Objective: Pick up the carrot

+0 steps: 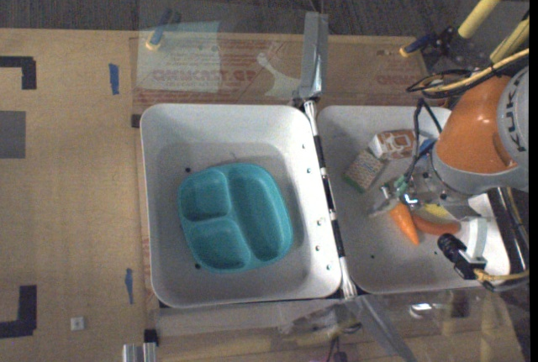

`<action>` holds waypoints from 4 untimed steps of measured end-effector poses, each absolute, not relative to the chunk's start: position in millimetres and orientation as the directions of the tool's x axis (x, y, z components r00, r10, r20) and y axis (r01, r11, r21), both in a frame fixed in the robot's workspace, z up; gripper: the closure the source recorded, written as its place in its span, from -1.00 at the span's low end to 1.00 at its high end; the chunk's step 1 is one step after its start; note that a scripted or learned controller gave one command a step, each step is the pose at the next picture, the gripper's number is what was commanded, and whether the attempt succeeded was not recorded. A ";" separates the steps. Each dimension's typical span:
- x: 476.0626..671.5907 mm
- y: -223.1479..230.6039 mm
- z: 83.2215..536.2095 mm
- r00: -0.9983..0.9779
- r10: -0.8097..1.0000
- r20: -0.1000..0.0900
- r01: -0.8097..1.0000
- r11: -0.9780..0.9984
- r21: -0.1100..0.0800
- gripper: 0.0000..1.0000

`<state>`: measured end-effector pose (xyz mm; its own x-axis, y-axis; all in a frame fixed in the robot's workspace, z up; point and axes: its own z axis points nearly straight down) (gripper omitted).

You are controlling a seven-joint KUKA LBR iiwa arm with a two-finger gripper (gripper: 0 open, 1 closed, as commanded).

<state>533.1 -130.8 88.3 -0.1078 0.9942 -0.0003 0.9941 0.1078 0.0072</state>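
Camera view: carrot [404, 222] lies in the right bin [370, 272], tip toward the front; my pincer [402, 194] sits just above its upper end, grip state unreadable; I'd centre over the thick end and drop straight; cardboard-covered desk [67, 184], teal tray [234, 216] in the left bin [168, 133], dark carpet behind.

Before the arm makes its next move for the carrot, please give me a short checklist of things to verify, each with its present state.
1. Carrot lies in the right bin: ok.
2. Gripper is over the right bin, close above the carrot's upper end: ok.
3. Carrot seen between the fingers: cannot tell.
4. Neighbours crowd the carrot: an orange piece touches its right side: not ok.
5. Small boxes stand apart from the carrot: ok.
6. Teal tray sits in the left bin, away from the work: ok.
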 end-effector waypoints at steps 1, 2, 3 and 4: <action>586.6 -152.9 194.2 0.035 0.999 -0.002 0.999 -0.035 0.003 -1.00; 562.7 -126.7 94.4 0.037 0.999 -0.001 0.999 -0.037 0.002 -1.00; 562.5 -129.9 104.2 0.043 0.999 -0.002 0.999 -0.043 0.005 1.00; 543.0 -39.9 213.4 0.186 0.983 0.000 0.983 -0.186 0.000 1.00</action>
